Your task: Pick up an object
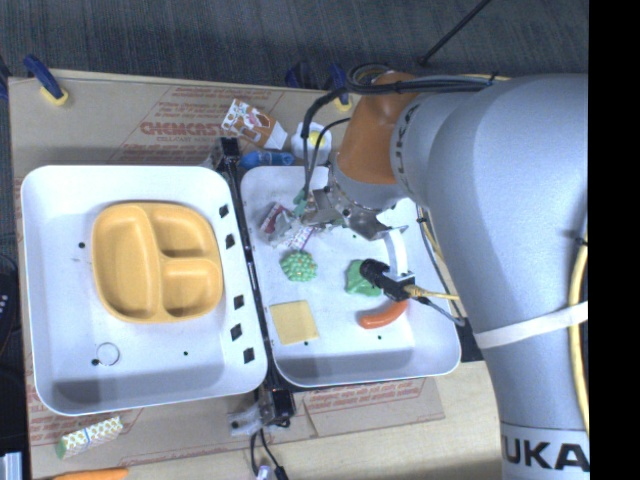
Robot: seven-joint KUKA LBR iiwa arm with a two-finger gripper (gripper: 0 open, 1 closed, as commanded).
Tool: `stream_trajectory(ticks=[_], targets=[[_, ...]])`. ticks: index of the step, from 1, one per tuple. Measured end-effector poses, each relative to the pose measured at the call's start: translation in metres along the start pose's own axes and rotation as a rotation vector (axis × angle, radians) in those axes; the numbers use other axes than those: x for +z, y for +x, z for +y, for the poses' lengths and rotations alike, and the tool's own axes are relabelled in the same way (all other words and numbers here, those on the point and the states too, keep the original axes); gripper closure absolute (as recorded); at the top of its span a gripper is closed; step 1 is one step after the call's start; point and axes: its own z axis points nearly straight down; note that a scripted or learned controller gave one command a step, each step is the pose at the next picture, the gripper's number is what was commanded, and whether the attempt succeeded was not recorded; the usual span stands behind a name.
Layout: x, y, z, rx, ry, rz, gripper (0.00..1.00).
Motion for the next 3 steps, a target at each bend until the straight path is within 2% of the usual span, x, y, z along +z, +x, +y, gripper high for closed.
stream_trajectory(ticks=[1, 2, 3], targets=[[-0.001, -0.002, 0.032, 0.222, -0.003, 0.000, 0.00], [-0.011, -0.001, 0.032, 0.217, -0.002, 0.000, 1.00], [-0.152, 0.020, -0.021, 0.225, -0.006, -0.001, 1.00]])
